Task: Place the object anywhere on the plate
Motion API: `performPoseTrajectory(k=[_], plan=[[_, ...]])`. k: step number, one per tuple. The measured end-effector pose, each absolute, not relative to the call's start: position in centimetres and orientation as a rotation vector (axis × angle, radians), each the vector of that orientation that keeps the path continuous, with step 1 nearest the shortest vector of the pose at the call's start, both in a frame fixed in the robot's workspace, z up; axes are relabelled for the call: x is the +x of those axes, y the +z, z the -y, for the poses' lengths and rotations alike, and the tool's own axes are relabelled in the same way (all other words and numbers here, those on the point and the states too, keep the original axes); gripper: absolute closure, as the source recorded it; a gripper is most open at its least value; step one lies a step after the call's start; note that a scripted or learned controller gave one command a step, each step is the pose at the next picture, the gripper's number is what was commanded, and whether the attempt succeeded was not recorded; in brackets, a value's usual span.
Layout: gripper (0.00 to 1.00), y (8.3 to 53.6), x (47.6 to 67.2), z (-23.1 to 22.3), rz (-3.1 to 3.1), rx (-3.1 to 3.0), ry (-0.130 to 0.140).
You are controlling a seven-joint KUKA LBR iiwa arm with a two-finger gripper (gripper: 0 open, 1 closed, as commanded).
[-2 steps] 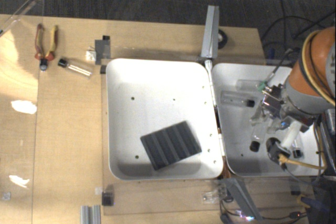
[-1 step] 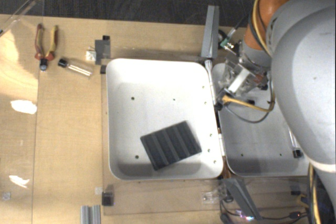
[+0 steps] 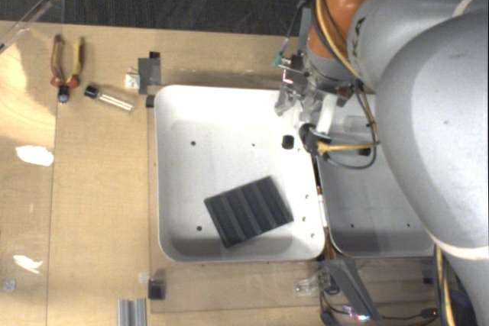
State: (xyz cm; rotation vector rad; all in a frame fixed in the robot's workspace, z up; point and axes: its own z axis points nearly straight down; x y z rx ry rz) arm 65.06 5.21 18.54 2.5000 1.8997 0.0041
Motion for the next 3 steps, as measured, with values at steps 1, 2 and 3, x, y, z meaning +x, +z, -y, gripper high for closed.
performPoseTrajectory(k=[1,2,3], plan=[[1.0,12.1,66.8,-11.8,-2.297,2.144,0.0],[1.0,16.3,64.6,-18.9,-2.188,2.253,0.006],[1.0,9.0,61.3,-22.2,-2.539,1.841,0.018]])
